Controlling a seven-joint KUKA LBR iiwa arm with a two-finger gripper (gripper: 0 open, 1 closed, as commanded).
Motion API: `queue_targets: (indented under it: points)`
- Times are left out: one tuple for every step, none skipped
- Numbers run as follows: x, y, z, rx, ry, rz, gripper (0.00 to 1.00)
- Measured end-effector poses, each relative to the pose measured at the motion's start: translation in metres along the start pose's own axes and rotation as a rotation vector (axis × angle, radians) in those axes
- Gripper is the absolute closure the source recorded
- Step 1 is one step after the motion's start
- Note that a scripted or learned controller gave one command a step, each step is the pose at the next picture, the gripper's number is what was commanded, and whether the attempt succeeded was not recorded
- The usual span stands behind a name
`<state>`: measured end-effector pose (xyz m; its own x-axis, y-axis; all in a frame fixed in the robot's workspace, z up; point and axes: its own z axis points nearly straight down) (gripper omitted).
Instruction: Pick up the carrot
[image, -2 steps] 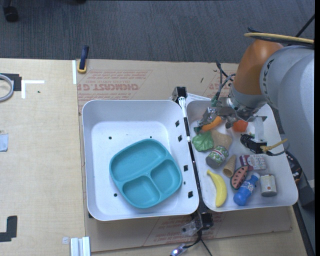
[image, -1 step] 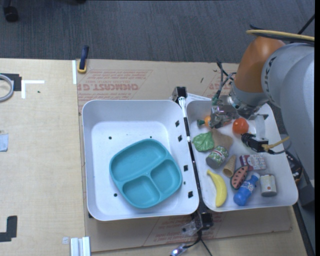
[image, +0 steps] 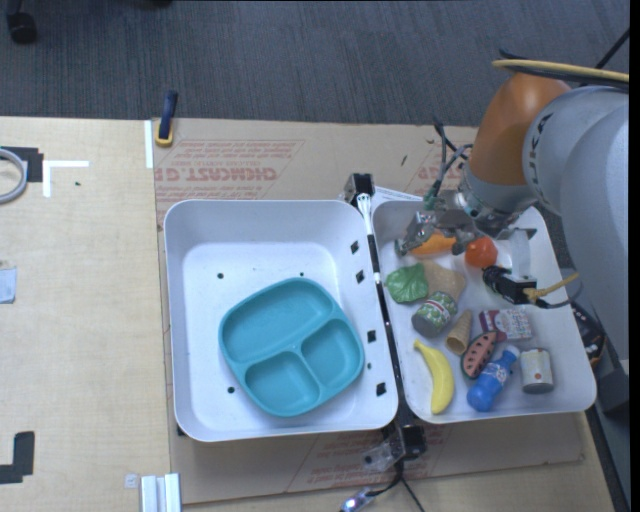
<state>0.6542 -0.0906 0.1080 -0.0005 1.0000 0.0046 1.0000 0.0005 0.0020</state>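
Lying at the far end of the right bin (image: 560, 395), the small orange carrot (image: 436, 242) sits under the gripper (image: 432, 232), whose grip I cannot tell, beside one red tomato (image: 480, 251), one yellow banana (image: 436, 376) and, leftward, one glossy three-compartment teal plate (image: 290, 346) in the left bin (image: 190, 330).

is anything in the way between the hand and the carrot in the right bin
Nothing visible blocks it. The hand is already down at the small orange carrot, near the back of the right white bin. A red tomato-like ball lies close on the carrot's right, and a green leafy toy sits just in front.
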Motion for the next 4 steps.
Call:
queue_targets:
  points:
    - [-0.042,-0.033,-0.111,0.002,-0.006,0.002,0.0]
    - [-0.04,-0.011,-0.045,0.003,-0.005,-0.002,0.0]
    - [-0.014,0.005,-0.049,0.002,-0.006,-0.002,0.0]
    - [-0.02,0.005,0.015,0.003,-0.005,0.001,0.0]
